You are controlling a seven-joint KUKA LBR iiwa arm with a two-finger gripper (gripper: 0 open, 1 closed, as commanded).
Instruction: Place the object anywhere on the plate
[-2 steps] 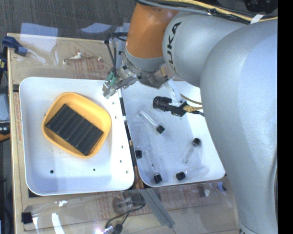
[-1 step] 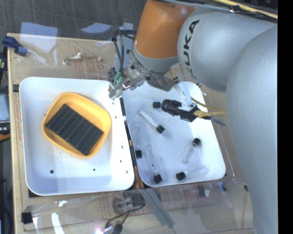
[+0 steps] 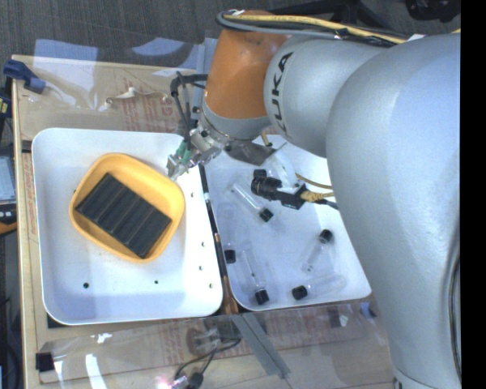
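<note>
A yellow plate (image 3: 128, 207) with a dark ridged insert lies in the left white bin (image 3: 57, 290), toward its upper left. My gripper (image 3: 178, 162) hangs over the plate's upper right rim, close to the wall between the two bins. A small greenish bit (image 3: 181, 151) shows at the gripper's tip; it is too small to tell what it is or whether it is held. Several clear tubes with black caps lie in the right bin (image 3: 352, 282), among them one at the middle (image 3: 259, 209) and one near the front (image 3: 261, 296).
The grey arm with its orange band (image 3: 243, 71) reaches in from the right and covers the back of the right bin. More capped tubes (image 3: 317, 250) lie at that bin's right. Tape and clutter (image 3: 105, 100) sit on the bench behind the left bin.
</note>
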